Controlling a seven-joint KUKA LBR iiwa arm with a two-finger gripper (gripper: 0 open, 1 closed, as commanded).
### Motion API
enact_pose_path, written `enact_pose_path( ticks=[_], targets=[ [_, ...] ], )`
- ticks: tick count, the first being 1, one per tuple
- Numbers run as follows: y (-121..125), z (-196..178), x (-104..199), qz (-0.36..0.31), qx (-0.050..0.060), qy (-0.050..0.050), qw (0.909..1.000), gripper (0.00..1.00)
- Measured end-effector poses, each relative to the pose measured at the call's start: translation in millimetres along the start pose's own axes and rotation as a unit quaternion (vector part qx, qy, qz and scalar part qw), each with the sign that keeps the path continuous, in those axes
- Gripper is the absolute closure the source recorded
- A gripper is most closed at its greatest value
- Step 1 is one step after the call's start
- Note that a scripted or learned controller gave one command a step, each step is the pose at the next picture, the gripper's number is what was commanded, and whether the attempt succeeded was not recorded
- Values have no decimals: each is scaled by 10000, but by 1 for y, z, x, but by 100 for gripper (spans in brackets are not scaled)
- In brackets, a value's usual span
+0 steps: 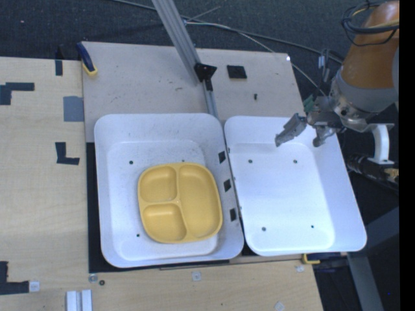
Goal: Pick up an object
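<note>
Yellow tray [179, 203] (left bin [117, 141])

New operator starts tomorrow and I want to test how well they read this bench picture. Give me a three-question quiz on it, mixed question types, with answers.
1. True or false: the yellow divided plate lies in the left bin.
2. Multiple choice: the pincer hangs over A) the left bin, B) the far edge of the right bin, C) the wooden bench.
3. How many compartments does the plate have?

Key: 1 true; 2 B; 3 three.
</note>
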State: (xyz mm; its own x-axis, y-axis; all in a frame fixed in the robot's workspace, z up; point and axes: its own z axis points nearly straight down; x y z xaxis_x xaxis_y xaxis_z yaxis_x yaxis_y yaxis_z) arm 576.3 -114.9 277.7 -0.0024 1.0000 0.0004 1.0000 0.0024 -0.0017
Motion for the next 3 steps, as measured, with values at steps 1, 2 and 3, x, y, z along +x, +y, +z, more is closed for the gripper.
enact_pose_path(
  ticks=[1, 2, 3],
  targets=[
    [-3, 44, 0, 5, 20, -5, 10000, 0],
    [-5, 90, -5, 8, 24, -4, 10000, 0],
    [3, 147, -6, 5, 28, -2, 10000, 0]
  ],
)
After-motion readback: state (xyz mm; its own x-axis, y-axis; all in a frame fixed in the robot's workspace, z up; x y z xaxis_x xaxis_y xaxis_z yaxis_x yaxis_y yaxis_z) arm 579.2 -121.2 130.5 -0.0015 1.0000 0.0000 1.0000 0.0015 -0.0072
